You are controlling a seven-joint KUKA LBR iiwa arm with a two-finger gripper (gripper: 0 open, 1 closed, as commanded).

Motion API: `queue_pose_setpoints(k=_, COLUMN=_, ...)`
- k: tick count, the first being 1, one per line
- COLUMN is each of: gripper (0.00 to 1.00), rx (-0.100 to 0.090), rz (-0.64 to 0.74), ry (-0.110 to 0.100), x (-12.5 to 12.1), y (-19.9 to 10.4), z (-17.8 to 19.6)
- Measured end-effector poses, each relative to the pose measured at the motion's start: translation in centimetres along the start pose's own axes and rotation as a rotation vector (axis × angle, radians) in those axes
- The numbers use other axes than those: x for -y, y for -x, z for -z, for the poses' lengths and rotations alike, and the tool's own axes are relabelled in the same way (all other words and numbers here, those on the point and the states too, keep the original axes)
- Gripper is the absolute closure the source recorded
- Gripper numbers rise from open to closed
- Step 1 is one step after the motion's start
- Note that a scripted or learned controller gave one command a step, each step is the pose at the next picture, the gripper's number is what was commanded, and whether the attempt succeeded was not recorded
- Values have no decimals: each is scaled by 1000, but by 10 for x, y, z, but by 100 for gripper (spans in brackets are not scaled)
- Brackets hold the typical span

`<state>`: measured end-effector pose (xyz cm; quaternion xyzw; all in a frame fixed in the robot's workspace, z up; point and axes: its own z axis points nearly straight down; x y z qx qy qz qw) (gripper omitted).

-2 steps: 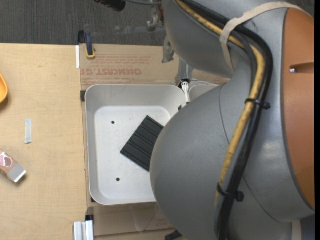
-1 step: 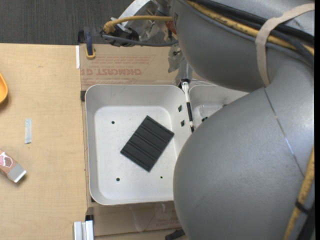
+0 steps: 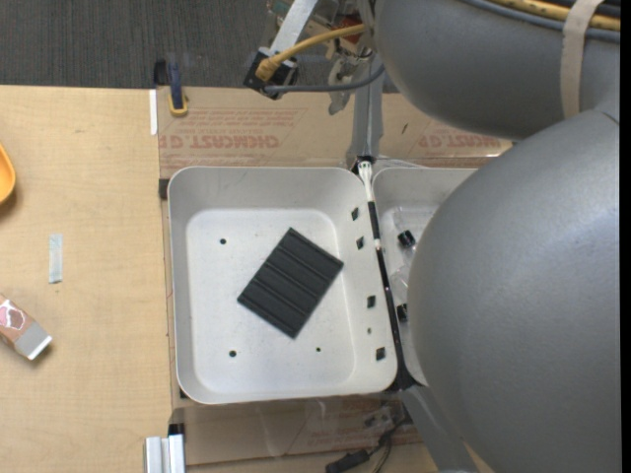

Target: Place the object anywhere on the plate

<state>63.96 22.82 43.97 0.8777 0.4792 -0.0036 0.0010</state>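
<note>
Two white bins [image 3: 182, 264], side by side; the right one [image 3: 414, 190] mostly hidden behind one grey arm [image 3: 513, 294]. One black ribbed slab [image 3: 291, 282] in the left bin. Four small dark holes [image 3: 223, 242] in that bin's floor. Off to the left on the bench: one grey strip [image 3: 55, 259], one orange edge [image 3: 5, 175], one small wrapped block [image 3: 22, 329].

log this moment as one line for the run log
arm: covers right bin | black ridged plate: flat, tilted, in left bin | nothing on plate | placement: not done
</note>
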Motion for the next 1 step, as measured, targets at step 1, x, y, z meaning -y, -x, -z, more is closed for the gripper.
queue_pose_setpoints(k=1, gripper=0, rx=-1, rz=486, ry=1, x=-16, y=-11, z=0)
